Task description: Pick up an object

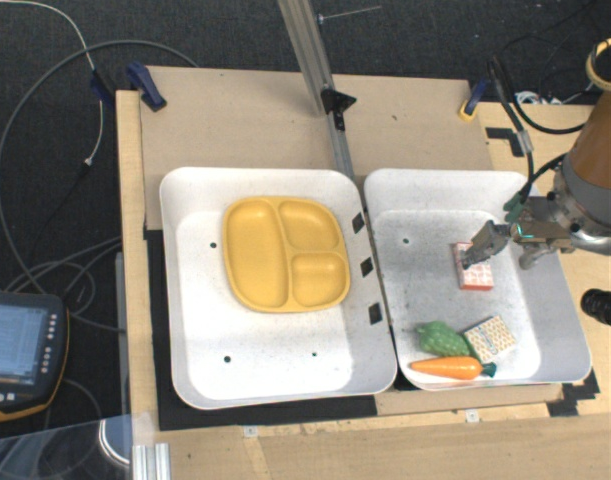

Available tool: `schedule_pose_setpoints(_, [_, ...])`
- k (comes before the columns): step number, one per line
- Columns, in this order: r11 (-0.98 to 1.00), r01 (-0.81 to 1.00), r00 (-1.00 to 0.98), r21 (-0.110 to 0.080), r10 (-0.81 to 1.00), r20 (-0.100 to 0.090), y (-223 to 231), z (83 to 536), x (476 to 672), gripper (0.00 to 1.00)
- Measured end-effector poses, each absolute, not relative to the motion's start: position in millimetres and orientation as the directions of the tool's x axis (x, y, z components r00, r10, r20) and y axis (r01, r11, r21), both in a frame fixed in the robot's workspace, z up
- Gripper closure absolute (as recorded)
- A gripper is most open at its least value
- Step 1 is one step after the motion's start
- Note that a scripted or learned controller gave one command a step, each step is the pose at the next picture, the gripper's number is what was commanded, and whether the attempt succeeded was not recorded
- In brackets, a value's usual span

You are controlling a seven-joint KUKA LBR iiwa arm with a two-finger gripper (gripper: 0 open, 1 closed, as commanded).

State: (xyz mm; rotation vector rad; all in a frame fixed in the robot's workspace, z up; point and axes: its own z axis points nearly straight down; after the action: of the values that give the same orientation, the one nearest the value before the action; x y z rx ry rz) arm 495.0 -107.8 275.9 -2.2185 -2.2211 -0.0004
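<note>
Two bins on surface (pixel 285 98). Left bin (pixel 185 268) holds yellow tray (pixel 285 253). Right bin (pixel 425 193): hand (pixel 505 246), fingers apart, above pink card (pixel 474 267), not gripping it. Green toy (pixel 443 338), carrot (pixel 447 368), patterned box (pixel 492 338) sit near front edge.

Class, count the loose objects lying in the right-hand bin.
4: a pink packet under the gripper, a green vegetable, a patterned box and a carrot near the front edge.
</note>
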Motion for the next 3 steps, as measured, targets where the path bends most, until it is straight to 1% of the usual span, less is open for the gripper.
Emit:
schedule_pose_setpoints(1, [0.001, 1.0, -0.001, -0.001, 1.0, 0.001, -108, 276, 495.0, 0.0])
schedule_pose_setpoints(2, [0.0, 1.0, 0.0, 0.001, 1.0, 0.001, -112, 233, 490.0, 0.0])
schedule_pose_setpoints(3, [0.0, 1.0, 0.0, -0.007, 1.0, 0.003, -113, 191, 487.6, 0.0])
